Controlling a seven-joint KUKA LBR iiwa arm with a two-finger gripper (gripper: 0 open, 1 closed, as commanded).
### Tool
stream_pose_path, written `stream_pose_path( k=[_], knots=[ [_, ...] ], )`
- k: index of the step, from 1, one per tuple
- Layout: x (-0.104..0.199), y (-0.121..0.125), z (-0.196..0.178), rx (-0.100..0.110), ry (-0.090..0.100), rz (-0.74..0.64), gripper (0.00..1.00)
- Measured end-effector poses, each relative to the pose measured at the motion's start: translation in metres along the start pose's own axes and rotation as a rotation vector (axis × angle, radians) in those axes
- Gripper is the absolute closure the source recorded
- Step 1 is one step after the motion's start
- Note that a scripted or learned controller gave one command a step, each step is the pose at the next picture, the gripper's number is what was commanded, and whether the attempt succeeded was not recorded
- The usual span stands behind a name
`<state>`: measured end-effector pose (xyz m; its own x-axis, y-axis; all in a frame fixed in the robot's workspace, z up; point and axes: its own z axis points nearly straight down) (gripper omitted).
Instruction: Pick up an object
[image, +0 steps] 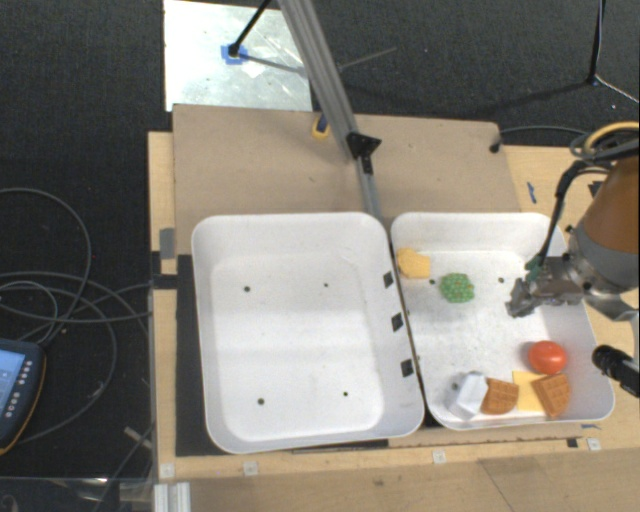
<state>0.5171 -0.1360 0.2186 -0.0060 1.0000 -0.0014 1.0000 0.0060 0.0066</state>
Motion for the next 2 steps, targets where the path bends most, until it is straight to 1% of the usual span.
stream_pose_path(
  k=[1, 2],
  knots=[
    [0.004, 0.009, -0.047, 0.0, 0.0, 0.0, 1.0],
    [0.059, 0.007, -0.032, 0.005, 0.004, -0.004, 1.0]
  ],
)
